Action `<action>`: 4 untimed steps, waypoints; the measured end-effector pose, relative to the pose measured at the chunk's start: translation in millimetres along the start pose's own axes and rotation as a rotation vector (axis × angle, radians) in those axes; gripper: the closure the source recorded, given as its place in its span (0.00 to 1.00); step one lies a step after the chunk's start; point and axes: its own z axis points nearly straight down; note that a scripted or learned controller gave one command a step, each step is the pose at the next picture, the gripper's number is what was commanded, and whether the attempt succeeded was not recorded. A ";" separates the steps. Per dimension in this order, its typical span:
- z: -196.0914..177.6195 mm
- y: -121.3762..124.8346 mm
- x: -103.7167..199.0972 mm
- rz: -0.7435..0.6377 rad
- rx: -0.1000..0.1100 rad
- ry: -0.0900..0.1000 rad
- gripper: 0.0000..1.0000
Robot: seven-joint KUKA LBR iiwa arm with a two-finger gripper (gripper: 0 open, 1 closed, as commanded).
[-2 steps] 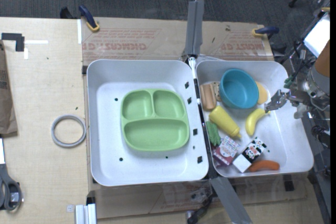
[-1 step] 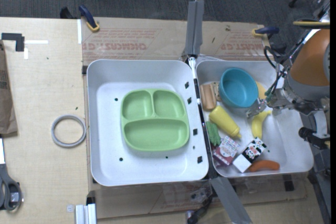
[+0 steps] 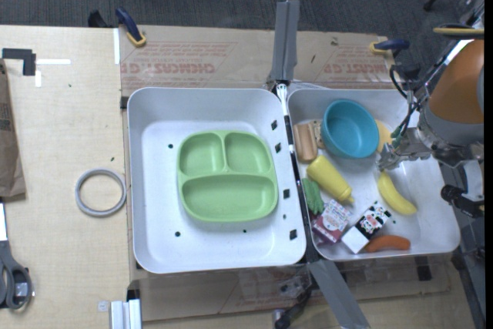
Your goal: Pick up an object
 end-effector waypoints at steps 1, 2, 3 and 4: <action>0.0 0.0 0.0 0.000 0.000 0.000 0.00; 8.6 -34.8 -8.9 -0.039 0.001 0.005 0.00; 9.3 -25.2 -13.6 0.081 0.004 0.015 0.00; 1.1 -24.9 -15.6 0.082 0.001 0.008 1.00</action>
